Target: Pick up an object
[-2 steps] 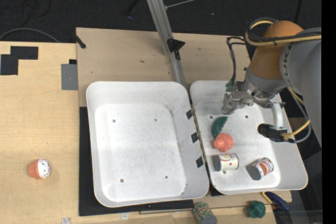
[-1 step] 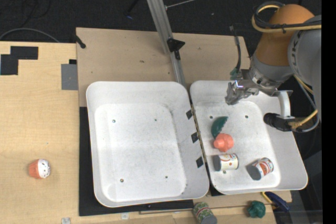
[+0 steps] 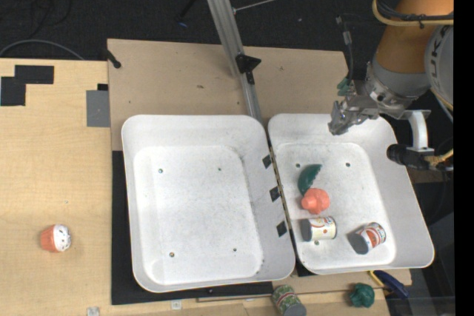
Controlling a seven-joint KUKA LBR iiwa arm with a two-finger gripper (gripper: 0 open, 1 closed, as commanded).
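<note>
Camera view takes in the bench (image 3: pixel 185 78) with two white bins side by side. The left bin (image 3: pixel 194 203) has bare floor; the right bin (image 3: pixel 348 192) carries every candidate for the pick. The arm (image 3: pixel 411 41) reaches in from the right, and its gripper (image 3: pixel 342 120) hangs over the far rim of the right bin, apart from all the objects; whether it is open or closed I cannot tell at this size, and nothing shows in its grasp.

In the right bin, near the left wall, a green piece (image 3: pixel 309 175) lies just beside a red ball (image 3: pixel 315 200), the two touching or nearly so. Just nearer the camera a white cup (image 3: pixel 321 228) lies on its side, and well to its right a can (image 3: pixel 367 236) lies tilted on its own near the front rim.

The step in hand looks like the approach, with no target yet reached. The can seems the safest choice: it stands clear of its neighbours, so a descent there risks no collision. Closing across its narrow width, not its length, should keep it from rolling away. The green piece, ball and cup crowd together, so a grasp there might nudge one aside.

Off the bins, an orange ball (image 3: pixel 55 238) rests on the far left, and a small green thing (image 3: pixel 361 295) lies at the front edge.
</note>
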